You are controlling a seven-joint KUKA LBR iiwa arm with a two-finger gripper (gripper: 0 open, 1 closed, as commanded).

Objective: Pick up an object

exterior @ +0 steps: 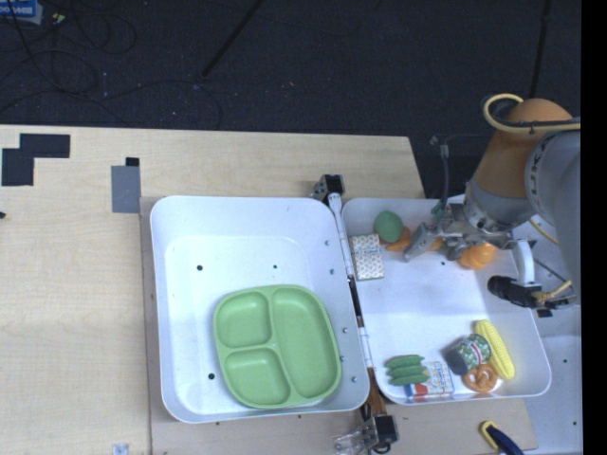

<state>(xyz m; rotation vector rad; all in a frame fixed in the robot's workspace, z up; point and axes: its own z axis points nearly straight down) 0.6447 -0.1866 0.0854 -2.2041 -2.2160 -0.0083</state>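
The wooden bench [66,282] takes up the lower left of the view, with dark floor behind it. On it sit two shallow white bins side by side. The left bin [190,235] holds a green divided plate [276,346] with three compartments, lying flat toward the bin's near right corner. The right bin [446,301] holds everything else.

The grey arm [531,173], with its orange band near the top, reaches in from the right and comes down over the far right corner of the right bin. Its gripper [441,238] hangs low at the far end of that bin, among small things; whether its fingers are spread or closed cannot be told here, as they blur into the clutter around them.

Just left of the gripper lies a round green ball [387,225], and an orange piece [414,240] sits between the ball and the gripper, possibly touching it. Another orange piece [477,254] lies just right of the gripper. A small patterned sponge [366,256] rests against the bin's left wall.

At the near end, well apart from the gripper, lie a yellow corn cob [496,349], a dark can [469,354] beside it, and two green pea pods [406,368].
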